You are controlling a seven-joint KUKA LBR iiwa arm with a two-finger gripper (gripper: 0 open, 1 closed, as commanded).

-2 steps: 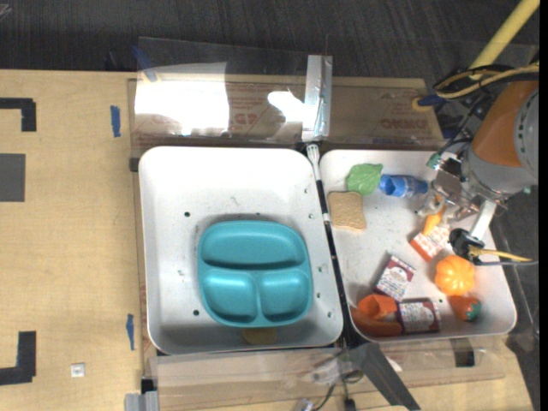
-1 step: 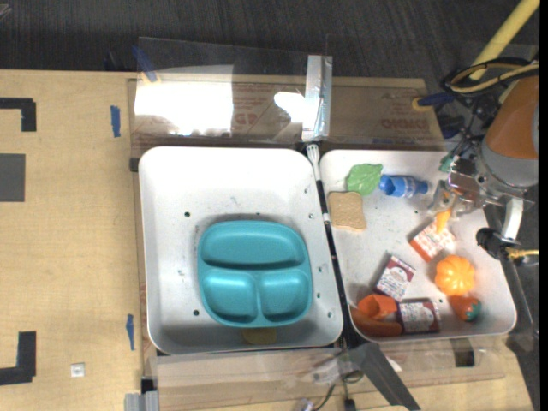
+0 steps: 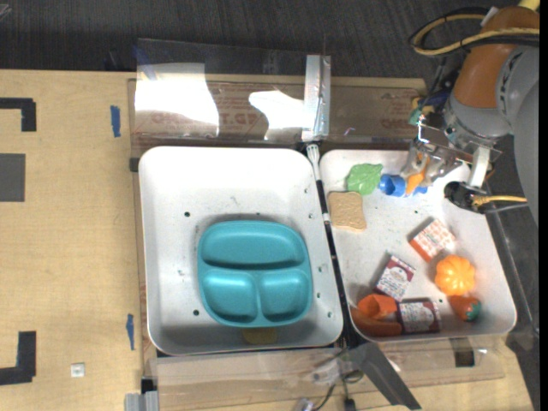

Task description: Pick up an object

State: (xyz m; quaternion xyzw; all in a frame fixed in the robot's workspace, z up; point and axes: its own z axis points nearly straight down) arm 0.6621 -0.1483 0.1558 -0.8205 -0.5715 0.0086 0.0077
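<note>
Over the far edge of the right bin (image 3: pixel 505 302) I see the claw (image 3: pixel 425 168), hanging from the grey arm (image 3: pixel 497 84) with its orange band. I cannot tell from this slanted view whether it is spread or closed, and I see nothing held in it.

Positions relative to the claw:

1. A small blue and orange toy (image 3: pixel 399 184) lies directly beneath and just left of the claw tip; contact cannot be confirmed.
2. A green leafy toy (image 3: pixel 364 177) lies left of the claw, beside the blue item.
3. A tan slice of toy bread (image 3: pixel 348 211) lies further left and nearer to me, against the wall between the bins.
4. A red and white packet (image 3: pixel 431 238) lies nearer to me than the claw, almost straight below it in the view.
5. An orange pumpkin toy (image 3: pixel 455 273) sits beyond that packet, toward the near right corner, with a small green and orange piece (image 3: pixel 468 309) just past it.
6. A second small packet (image 3: pixel 396 276), a red can (image 3: pixel 418 315) on its side and an orange rounded piece (image 3: pixel 372 309) cluster at the near edge, well apart from the claw.

The left bin (image 3: pixel 163 187) holds a teal divided tray (image 3: pixel 254 270), far left of the claw.
</note>
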